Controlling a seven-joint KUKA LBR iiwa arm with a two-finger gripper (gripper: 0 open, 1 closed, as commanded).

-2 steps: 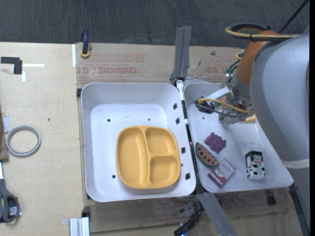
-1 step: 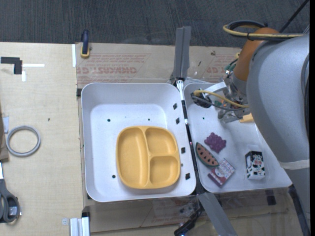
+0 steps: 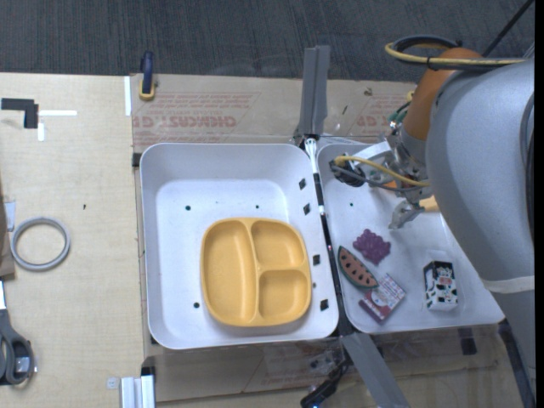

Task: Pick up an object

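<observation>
The right bin point(image 3: 348, 155) holds a purple bunch of grapes point(image 3: 371, 245), a watermelon slice point(image 3: 356, 268), a small pink and white packet point(image 3: 384, 297) and a black and white cow-pattern carton point(image 3: 440, 284). My gripper point(image 3: 405, 213) hangs over the upper part of this bin, up and to the right of the grapes and apart from them. Nothing shows in its grasp. The grey arm point(image 3: 484, 168) covers the bin's right side.
A yellow divided plate point(image 3: 255, 270) lies in the left bin point(image 3: 170, 228). A yellow cable point(image 3: 382, 172) with a black fitting runs across the top of the right bin. On the bench at the left lie a grey ring point(image 3: 38, 243) and scissors point(image 3: 13, 355).
</observation>
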